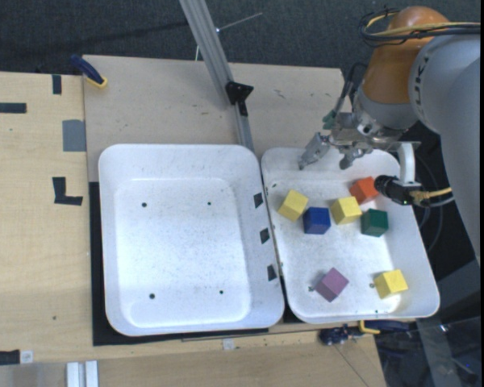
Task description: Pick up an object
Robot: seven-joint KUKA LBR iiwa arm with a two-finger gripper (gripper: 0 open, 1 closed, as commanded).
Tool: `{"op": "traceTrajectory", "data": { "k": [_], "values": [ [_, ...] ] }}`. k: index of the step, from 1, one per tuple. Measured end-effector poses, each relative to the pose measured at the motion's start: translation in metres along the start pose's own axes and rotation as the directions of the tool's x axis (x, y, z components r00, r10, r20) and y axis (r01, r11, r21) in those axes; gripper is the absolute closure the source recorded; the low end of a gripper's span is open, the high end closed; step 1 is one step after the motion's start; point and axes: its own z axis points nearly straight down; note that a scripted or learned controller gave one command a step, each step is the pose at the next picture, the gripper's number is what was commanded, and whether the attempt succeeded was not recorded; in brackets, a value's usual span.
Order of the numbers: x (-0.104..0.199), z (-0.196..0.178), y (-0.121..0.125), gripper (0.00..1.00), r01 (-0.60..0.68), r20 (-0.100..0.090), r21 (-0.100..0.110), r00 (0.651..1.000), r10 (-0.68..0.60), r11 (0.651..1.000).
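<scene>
- Up at the far rim of the right bin (pixel 411 293) hangs the gripper (pixel 328 158), its two grey fingers (pixel 310 151) spread apart with nothing between them — the tips hover just over the bin's back edge.
- Taking that right bin as the landmark: the arm (pixel 440 71), grey with an orange band, comes in over its far right corner.
- Nearest the gripper, towards the bin's back left, sits a yellow cube (pixel 292 205); a blue cube (pixel 316 220) lies just beside it, a little nearer the bin's middle.
- Next along, a second yellow cube (pixel 346 210) sits close to the blue one, with an orange cube (pixel 364 189) behind it near the bin's right wall.
- A green cube (pixel 374 222) rests beside the right wall, just in front of the orange one.
- Towards the bin's near edge lies a purple cube (pixel 332 284) — well apart from the cluster — and a third yellow cube (pixel 390 283) sits in the near right corner.
- Touching the right bin's left rim stands the left bin (pixel 113 176), white and shallow.
</scene>
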Motion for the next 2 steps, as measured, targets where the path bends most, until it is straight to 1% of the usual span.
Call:
{"op": "traceTrajectory", "data": {
  "k": [2],
  "values": [
    [0.007, 0.100, 0.001, 0.00, 0.001, -0.001, 0.001, 1.000, -0.001, 1.000]
  ]
}}
